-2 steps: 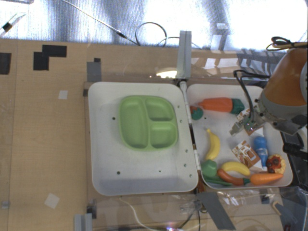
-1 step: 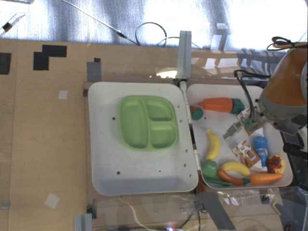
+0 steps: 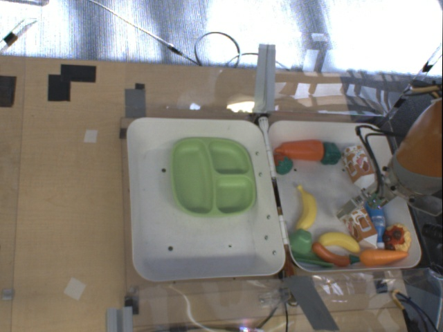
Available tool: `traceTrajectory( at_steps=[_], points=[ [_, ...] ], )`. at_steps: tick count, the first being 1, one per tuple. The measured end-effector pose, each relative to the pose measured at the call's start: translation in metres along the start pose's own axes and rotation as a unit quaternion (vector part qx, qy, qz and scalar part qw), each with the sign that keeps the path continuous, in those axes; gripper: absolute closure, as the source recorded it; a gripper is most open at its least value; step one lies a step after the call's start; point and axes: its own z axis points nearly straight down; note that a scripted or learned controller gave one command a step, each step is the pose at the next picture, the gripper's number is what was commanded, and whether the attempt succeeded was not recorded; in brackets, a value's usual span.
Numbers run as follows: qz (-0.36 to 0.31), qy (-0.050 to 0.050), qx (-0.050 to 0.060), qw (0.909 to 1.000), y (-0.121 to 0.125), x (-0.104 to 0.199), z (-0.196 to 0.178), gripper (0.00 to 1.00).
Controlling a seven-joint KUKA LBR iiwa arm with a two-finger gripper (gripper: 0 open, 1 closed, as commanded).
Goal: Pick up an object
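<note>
Behind the table point(image 3: 62, 206) runs a bright, shiny metal-looking strip with thin cables lying across it, and the table itself is a pale wooden board with a few black squares and small grey patches of tape on it. Two shallow white bins with rounded corners stand side by side, touching along their inner walls. The left bin point(image 3: 149, 254) holds a light green plate point(image 3: 212, 176) of smooth plastic, divided into three compartments, lying flat near the middle. The right bin point(image 3: 325, 178) holds many toy foods. At its far side lies an orange carrot point(image 3: 300, 150) with a dark green end; its long axis goes across the bin, left to right. A yellow banana point(image 3: 306, 209) lies near the middle, long axis running from far to near, gently curved. A second banana point(image 3: 339, 241) lies close to the near wall, its axis mostly left to right, and just beside it are a green pepper point(image 3: 301, 242), a red-orange chili point(image 3: 332, 256) and another carrot point(image 3: 383, 257) pointing sideways. Two small cartons point(image 3: 358, 163) with brown and white print are at the right part of the bin, one far and one nearer, both tilted. The arm point(image 3: 419, 151), grey with an orange band, reaches in from the right edge, and its gripper point(image 3: 376, 209) is low in the right bin, near the nearer carton and a blue object. I cannot tell how wide the gripper is, or if it has hold of anything.
</note>
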Motion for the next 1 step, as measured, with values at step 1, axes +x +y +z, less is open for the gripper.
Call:
traceTrajectory(
  at_steps=[1],
  points=[
    [0.12, -0.003, -0.002, 0.9928, -0.0147, 0.0361, 0.0146, 0.0]
  ],
)
